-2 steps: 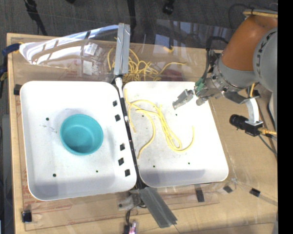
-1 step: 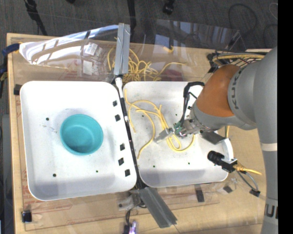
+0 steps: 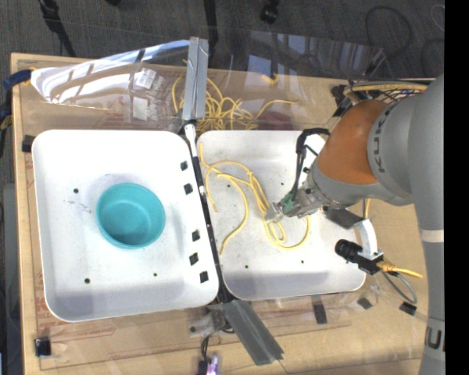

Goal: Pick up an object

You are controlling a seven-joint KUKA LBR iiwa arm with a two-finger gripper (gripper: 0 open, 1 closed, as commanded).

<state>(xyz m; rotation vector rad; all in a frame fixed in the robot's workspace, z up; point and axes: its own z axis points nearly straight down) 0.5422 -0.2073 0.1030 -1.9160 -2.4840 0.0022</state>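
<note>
A teal bowl (image 3: 131,214) stands upright in the middle of the left bin (image 3: 62,287). A long yellow cord (image 3: 246,190) lies in loose loops across the right bin (image 3: 250,283). My gripper (image 3: 287,207) is low in the right bin, right over the cord's loops near the bin's middle. The grey wrist with its orange band (image 3: 352,155) hides the bin's right part. The view does not show whether the cord is between the fingers.
A metal divider with black clips (image 3: 199,217) runs between the two bins. More yellow cord (image 3: 219,108) and a clear plastic sheet (image 3: 117,84) lie behind the bins. The bench edge runs along the front.
</note>
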